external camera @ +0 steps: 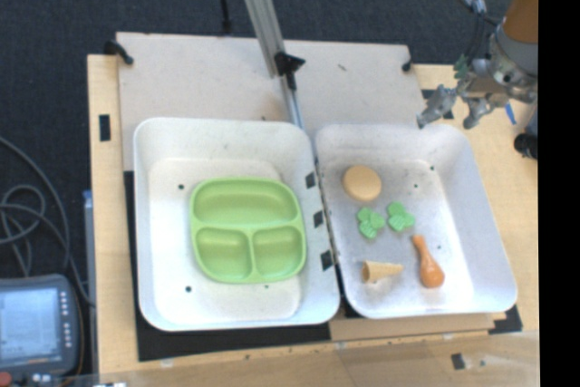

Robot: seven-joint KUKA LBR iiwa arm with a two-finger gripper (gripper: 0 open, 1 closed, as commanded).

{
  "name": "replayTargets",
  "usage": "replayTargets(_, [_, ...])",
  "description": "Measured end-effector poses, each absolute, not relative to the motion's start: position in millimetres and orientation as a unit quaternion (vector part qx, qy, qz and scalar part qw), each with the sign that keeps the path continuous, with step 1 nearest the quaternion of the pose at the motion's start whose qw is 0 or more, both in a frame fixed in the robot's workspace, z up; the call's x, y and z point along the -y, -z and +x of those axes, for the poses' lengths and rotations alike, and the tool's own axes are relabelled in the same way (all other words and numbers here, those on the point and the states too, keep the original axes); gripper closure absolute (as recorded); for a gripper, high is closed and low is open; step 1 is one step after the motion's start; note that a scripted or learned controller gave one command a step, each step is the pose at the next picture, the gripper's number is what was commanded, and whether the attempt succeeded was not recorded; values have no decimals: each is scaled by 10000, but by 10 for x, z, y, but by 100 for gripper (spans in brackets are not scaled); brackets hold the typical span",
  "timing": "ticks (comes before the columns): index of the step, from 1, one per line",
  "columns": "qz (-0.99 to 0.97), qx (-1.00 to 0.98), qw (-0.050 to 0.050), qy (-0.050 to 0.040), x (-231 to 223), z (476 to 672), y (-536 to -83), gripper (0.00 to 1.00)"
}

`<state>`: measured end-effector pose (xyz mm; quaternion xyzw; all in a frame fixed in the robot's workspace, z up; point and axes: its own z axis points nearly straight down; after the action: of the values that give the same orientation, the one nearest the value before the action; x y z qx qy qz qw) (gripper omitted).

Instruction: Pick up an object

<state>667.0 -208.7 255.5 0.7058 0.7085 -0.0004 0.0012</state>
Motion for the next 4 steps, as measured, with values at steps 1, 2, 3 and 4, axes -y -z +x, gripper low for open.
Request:
replayTargets(1, [7050,-7092,10,10,2089,6669,-2555,0])
replayTargets(2, [7048,-7094,-5,20,2142,6744,-1985,0])
replayTargets(3, [7060,-7082,2,18,2167,6727,-1566,0])
replayTargets(4, [7052,-7090,-3,19,2175,6720,-1043,0])
